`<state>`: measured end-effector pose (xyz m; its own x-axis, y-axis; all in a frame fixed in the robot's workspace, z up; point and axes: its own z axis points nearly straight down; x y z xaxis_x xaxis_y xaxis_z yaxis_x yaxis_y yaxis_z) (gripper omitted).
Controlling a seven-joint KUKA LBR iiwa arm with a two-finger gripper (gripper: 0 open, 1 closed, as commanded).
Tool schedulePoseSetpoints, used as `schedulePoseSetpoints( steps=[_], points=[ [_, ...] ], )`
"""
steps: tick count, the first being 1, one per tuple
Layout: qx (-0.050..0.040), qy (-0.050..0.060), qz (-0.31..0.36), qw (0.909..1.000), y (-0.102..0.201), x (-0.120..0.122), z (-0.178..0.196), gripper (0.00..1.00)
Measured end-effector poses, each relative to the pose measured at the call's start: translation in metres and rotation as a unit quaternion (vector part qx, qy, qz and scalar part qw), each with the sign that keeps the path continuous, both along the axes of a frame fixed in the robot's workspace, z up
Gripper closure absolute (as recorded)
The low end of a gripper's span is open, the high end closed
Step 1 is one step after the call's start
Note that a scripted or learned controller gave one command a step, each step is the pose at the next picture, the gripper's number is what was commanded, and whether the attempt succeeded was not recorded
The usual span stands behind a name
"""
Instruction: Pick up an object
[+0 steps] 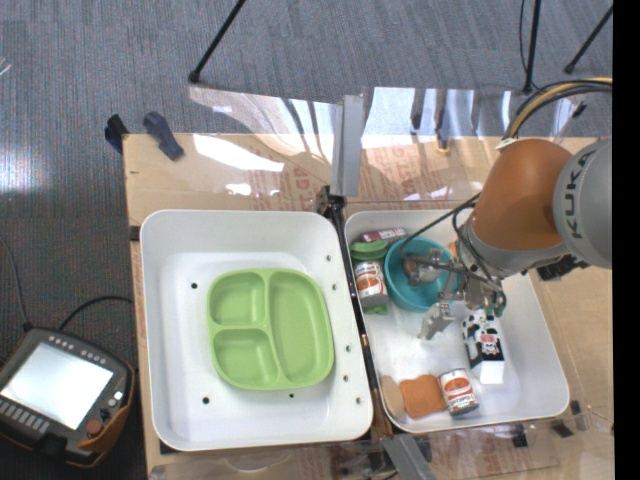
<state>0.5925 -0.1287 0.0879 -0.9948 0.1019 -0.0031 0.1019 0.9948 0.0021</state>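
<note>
My gripper (pixel 438 320) hangs low over the right bin (pixel 545 353), just below a teal bowl (pixel 412 274) and left of a black-and-white milk carton (pixel 484 344). Nothing shows in its grasp. A red-labelled can (pixel 370 284) stands at the bowl's left, with a green-lidded tin (pixel 367 251) and a dark red packet (pixel 381 236) behind it. Near the bin's front lie a second red can (pixel 459 391) and a brown toast-like slice (pixel 422 396). The orange wrist band (pixel 520 193) hides the bin's back right part.
The left bin (pixel 170 268) holds a green divided plate (pixel 270 328). A metal post (pixel 347 153) rises between the bins at the back. A control pendant (pixel 60 388) lies on the floor at lower left, and tripod legs stand behind the bench.
</note>
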Motion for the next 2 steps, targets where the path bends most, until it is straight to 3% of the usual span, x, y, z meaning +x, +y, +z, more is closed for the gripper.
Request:
schedulePoseSetpoints(
  steps=[1,2],
  points=[
    [-0.0054,-0.025,-0.041,0.9988,-0.057,-0.094,0.012,0.00],
    [0.0000,-0.001,-0.080,0.9968,-0.042,0.017,0.001,0.00]
  ],
)
